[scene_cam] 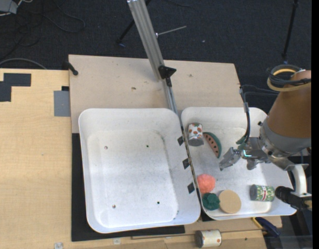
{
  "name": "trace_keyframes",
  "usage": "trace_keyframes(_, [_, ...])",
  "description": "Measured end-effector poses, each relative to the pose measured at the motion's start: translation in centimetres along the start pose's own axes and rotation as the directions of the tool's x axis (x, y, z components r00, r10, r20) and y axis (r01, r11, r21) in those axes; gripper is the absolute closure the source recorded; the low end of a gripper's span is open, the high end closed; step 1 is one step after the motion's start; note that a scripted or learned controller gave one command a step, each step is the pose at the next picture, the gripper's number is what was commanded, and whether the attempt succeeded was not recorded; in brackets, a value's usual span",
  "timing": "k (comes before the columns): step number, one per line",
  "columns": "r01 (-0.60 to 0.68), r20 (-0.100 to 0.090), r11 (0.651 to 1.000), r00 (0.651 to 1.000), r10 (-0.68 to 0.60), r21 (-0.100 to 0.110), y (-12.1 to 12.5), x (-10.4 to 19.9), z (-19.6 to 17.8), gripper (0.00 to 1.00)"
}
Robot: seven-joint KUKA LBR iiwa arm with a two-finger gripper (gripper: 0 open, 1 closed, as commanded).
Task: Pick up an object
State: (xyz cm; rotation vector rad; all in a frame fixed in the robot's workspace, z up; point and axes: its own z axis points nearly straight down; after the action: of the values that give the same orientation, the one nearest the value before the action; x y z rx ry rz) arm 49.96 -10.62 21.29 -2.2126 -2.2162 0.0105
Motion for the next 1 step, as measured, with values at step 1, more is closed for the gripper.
trace_keyframes(1, [-0.005,0.001,1.000,1.000,0.005,-0.005,0.06,-0.13,-0.17,0.00])
